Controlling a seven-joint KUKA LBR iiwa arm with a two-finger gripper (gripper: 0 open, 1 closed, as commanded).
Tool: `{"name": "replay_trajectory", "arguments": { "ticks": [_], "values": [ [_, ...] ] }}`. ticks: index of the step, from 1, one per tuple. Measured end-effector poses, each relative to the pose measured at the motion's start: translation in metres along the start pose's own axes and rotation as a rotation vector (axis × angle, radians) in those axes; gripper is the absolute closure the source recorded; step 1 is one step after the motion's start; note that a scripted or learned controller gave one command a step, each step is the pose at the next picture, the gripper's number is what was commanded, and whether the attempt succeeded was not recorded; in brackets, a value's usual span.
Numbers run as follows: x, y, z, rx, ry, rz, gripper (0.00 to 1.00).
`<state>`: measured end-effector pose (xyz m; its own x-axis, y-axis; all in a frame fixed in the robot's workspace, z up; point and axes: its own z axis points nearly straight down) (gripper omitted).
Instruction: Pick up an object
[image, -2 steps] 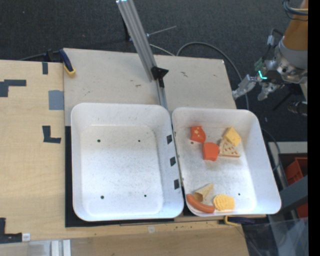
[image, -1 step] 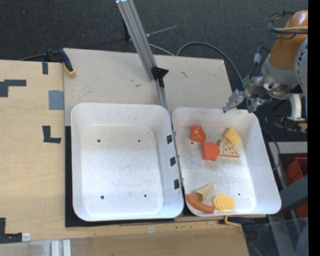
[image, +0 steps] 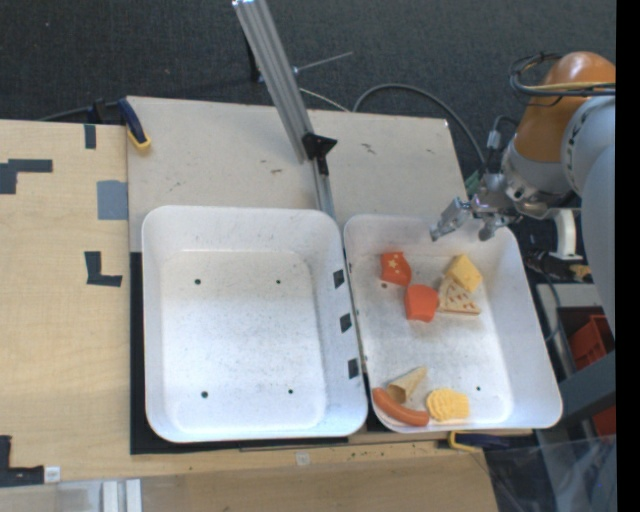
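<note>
The right bin (image: 520, 330) holds several toy foods. A red block with yellow spots (image: 395, 267) and an orange-red cube (image: 421, 302) lie near its middle. A yellow cheese wedge (image: 463, 271) rests against a tan waffle slice (image: 459, 299) to their right. At the near edge lie a tan cone (image: 408, 381), a red sausage (image: 398, 408) and a yellow round waffle (image: 447, 404). My gripper (image: 462, 221) hangs over the bin's far right corner, above and beyond the cheese, fingers spread open with nothing between them.
The left bin (image: 240, 320) stands beside the right one. A slanted metal rail (image: 285, 95) runs down to the bins' shared far edge. A blue and yellow clamp (image: 134, 125) sits at the board's far left corner. A cable (image: 410, 100) loops behind.
</note>
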<state>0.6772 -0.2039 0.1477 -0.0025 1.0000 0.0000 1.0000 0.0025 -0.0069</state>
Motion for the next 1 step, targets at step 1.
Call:
{"name": "replay_trajectory", "arguments": {
  "ticks": [1],
  "values": [
    [0.0004, -0.0023, 0.0507, 0.015, 0.004, 0.003, 0.0]
  ]
}}
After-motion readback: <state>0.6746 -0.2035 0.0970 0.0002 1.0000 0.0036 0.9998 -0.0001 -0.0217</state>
